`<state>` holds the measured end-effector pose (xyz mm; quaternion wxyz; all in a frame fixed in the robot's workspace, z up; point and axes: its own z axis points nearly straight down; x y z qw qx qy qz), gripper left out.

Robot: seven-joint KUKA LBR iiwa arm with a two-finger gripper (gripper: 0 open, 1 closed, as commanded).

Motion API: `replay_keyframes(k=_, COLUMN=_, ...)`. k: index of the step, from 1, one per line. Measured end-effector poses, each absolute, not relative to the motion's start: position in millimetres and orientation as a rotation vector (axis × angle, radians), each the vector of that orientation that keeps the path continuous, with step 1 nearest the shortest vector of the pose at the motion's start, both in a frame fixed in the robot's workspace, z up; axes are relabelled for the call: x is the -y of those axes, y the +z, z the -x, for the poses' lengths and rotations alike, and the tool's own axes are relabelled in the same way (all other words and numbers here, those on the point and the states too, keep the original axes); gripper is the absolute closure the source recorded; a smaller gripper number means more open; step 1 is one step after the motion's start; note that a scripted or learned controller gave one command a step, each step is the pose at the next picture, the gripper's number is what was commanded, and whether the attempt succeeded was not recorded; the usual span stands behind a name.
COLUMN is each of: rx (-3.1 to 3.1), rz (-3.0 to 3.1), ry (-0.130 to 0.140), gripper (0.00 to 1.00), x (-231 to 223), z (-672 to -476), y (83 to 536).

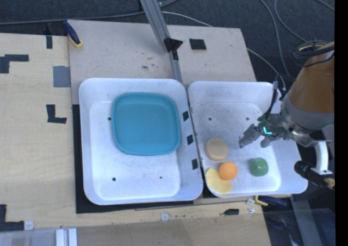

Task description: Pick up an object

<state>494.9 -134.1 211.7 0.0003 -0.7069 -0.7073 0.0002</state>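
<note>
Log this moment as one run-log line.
gripper: above right white bin, nothing between fingers | round beige object, orange ball, green ball, yellow piece: in bin | square blue plate: left bin

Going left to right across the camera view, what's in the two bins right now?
Left white bin → square blue plate → right white bin → round beige piece → small orange ball → gripper → green round object.

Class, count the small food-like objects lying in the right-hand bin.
4: a beige round, an orange ball, a yellow piece partly beneath it, and a green object farther right. More might hide under the arm.
</note>
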Motion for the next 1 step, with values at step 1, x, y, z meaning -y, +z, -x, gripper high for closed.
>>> replay_keyframes(k=1, rx=2.222, rz=2.220, ry=0.001, gripper=0.00, x=134.2, z=-494.9, y=211.7)
